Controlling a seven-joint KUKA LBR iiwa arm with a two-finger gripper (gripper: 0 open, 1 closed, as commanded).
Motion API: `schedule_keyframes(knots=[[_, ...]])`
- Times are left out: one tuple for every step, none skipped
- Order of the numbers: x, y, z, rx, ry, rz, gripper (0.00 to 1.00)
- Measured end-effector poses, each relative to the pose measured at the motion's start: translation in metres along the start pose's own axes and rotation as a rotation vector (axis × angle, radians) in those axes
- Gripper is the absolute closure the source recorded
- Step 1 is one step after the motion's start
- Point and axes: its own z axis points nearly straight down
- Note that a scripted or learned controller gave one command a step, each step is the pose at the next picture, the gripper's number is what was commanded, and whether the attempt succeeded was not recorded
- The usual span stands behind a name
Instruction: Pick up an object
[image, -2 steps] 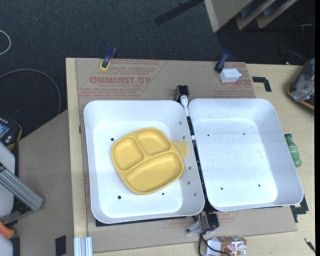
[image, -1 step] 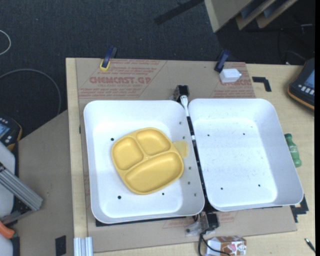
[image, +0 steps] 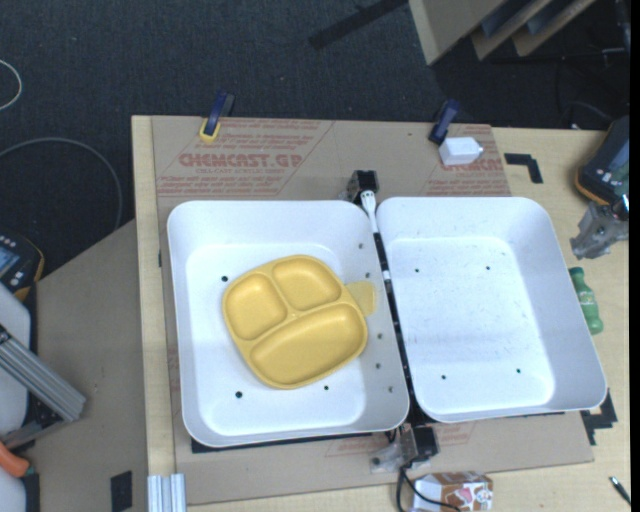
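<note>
Gripper (image: 601, 236) sits at the far right edge of the camera view, outside the right bin (image: 560, 300) and just beyond its upper right rim, over the brown bench board (image: 300, 160). It shows as a grey metallic shape beneath a dark and orange part of the arm; how it is set and whether it carries anything I cannot tell. A yellow divided plate (image: 294, 320) with three compartments lies flat on the floor of the left bin (image: 190, 300), a little below that bin's middle and turned at a slant. A small yellow piece (image: 361, 296) lies touching the plate's right edge, near the wall that the two bins share. A green object (image: 587, 298) lies on the board just beside the right bin's right rim, below the gripper. A white block (image: 460, 151) rests on the board above the right bin.
</note>
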Motion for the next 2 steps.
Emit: schedule_keyframes(knots=[[0.167, 0.000, 0.060, -0.001, 0.000, -0.009, 1.00], [0.234, 0.001, -0.016, -0.019, 0.000, -0.002, 1.00]])
